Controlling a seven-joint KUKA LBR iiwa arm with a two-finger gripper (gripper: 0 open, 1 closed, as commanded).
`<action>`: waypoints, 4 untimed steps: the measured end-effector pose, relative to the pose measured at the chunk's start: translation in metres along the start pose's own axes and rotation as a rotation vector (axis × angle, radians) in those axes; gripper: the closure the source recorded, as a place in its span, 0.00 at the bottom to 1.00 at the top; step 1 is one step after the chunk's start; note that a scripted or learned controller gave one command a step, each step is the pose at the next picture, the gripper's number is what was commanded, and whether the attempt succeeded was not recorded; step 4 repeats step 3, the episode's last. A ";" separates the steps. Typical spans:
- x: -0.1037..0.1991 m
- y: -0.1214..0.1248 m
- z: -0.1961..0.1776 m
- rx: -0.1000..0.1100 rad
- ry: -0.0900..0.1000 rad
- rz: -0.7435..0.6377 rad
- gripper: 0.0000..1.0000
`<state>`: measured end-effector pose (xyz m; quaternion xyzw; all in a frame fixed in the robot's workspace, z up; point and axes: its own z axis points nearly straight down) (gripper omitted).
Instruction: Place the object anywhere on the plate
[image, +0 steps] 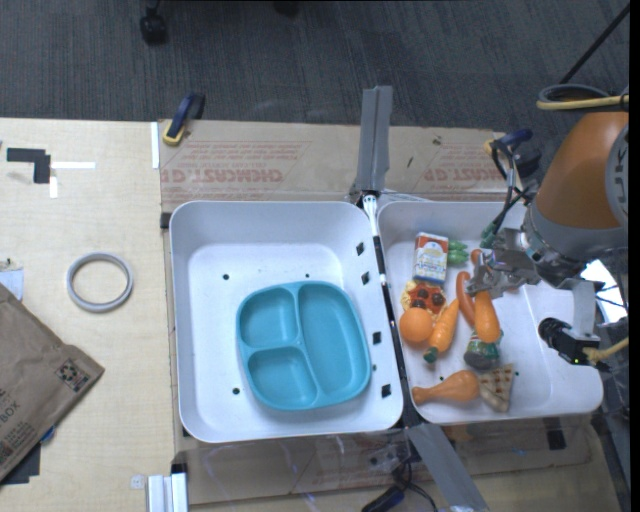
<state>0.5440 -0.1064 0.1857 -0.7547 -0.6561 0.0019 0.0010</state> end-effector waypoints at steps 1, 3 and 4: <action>0.108 -0.002 -0.007 0.001 0.000 0.098 1.00; 0.189 -0.019 -0.003 0.002 -0.002 -0.235 0.00; 0.189 -0.019 -0.003 0.002 -0.002 -0.235 0.00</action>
